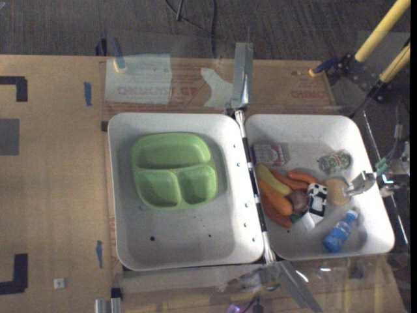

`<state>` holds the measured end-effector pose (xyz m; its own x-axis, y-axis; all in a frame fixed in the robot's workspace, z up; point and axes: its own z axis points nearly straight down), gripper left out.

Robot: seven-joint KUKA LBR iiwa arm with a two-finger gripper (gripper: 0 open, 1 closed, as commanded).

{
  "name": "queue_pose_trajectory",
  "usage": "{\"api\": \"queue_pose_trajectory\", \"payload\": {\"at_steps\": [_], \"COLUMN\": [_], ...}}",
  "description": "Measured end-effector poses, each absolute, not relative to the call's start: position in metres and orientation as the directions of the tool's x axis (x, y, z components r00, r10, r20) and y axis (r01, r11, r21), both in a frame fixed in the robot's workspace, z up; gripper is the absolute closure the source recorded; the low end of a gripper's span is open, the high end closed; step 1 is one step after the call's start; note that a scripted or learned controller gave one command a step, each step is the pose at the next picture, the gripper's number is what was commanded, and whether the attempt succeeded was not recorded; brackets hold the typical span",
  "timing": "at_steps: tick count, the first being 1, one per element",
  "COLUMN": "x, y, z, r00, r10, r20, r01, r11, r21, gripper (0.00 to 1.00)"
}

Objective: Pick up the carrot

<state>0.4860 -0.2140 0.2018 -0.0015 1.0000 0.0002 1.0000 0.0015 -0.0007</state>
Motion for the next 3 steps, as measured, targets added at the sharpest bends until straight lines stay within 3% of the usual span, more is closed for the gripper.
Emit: {"api": "queue_pose_trajectory", "payload": {"at_steps": [1, 2, 3], "x": [0.523, 0.538, 0.524], "y": [-0.138, -0.138, -0.199], "z": [0.093, 0.131, 0.094], "r00": [0.003, 0.297, 0.246], "r10": [1.000, 0.955, 0.969], "r20": [-0.001, -0.001, 0.007], "r01": [1.000, 0.955, 0.969], "r11": [-0.003, -0.297, -0.246], "r21": [0.003, 0.000, 0.014], "gripper": [0.00, 0.00, 0.00]}}
